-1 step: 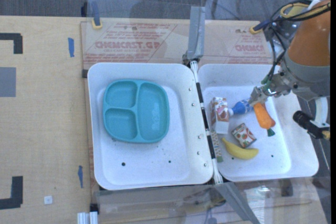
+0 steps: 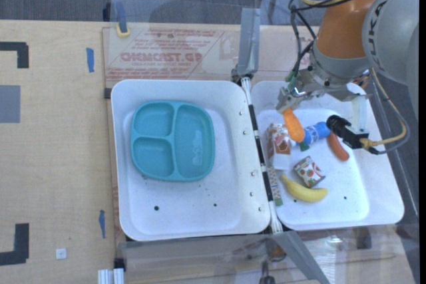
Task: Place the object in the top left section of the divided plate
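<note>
Gripper (image 2: 293,98) low in the right bin (image 2: 383,209), upper right of frame — fingers' state impossible to tell. Carrot (image 2: 293,126) just below it (likely target). Best centred over it before closing, then carried left to the teal plate (image 2: 173,140).

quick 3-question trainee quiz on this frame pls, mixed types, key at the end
1. True or false: the divided plate sits in the right bin.
2. Which item lies nearest the end effector? A) banana B) carrot C) small printed carton
3. Fill in: the plate's colour is ____.

Key
1. False. The plate sits in the left bin; the loose items lie in the right bin.
2. B. The carrot lies just below the end effector, while the banana and carton lie toward the bin's near side.
3. Teal.
</note>
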`<action>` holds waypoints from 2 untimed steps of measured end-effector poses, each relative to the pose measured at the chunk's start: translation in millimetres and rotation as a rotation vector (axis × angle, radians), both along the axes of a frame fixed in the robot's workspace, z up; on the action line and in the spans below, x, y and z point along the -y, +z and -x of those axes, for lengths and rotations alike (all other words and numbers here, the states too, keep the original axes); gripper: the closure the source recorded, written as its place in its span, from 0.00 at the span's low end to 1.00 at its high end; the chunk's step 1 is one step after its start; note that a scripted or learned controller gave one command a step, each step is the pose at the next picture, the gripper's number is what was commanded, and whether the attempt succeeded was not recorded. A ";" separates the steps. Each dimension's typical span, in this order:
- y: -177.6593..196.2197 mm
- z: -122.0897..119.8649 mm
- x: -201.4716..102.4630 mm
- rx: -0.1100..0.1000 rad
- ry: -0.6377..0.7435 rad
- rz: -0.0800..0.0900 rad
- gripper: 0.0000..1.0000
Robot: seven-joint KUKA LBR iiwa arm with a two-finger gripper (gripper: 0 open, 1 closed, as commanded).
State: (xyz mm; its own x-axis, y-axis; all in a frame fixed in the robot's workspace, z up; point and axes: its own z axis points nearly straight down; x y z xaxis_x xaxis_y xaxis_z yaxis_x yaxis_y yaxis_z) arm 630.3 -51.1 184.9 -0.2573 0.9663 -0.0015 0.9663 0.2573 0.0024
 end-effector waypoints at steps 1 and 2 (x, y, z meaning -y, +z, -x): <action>-0.3 65.8 -80.0 -0.004 0.083 -0.001 1.00; 10.3 60.1 -161.3 0.002 0.489 0.000 1.00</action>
State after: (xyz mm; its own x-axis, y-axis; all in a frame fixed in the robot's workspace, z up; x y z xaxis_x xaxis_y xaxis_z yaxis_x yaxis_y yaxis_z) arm 570.2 110.2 195.2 -0.6808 0.7325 -0.0025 0.7324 0.6808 0.0036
